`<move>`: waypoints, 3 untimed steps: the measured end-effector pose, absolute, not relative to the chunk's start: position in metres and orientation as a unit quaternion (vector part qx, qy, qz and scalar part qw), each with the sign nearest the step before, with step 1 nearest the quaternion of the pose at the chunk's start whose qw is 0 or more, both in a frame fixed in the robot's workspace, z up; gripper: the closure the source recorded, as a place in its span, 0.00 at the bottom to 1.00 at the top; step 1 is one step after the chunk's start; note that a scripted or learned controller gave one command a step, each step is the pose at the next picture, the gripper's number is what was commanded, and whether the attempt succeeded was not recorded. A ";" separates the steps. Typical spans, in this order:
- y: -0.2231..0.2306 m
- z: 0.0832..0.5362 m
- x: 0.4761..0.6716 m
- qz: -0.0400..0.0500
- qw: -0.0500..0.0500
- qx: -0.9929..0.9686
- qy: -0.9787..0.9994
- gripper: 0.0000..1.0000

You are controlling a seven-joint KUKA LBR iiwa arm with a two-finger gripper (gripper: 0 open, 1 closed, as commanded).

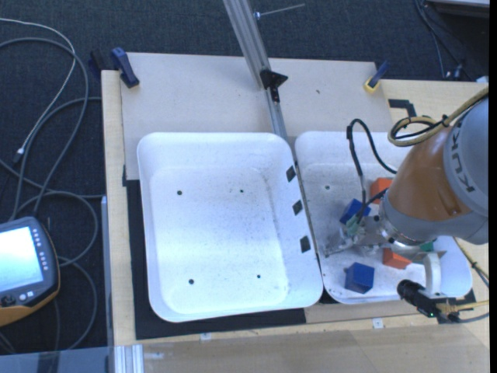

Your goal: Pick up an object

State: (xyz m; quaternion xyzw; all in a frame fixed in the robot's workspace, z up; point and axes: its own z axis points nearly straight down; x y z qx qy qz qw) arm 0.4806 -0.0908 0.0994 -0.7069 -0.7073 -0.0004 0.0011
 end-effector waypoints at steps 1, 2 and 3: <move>-0.107 0.100 0.543 -0.001 -0.003 -0.706 -0.708 0.00; -0.106 0.111 0.541 -0.001 -0.001 -0.706 -0.708 1.00; -0.106 0.110 0.541 0.000 0.000 -0.706 -0.708 0.00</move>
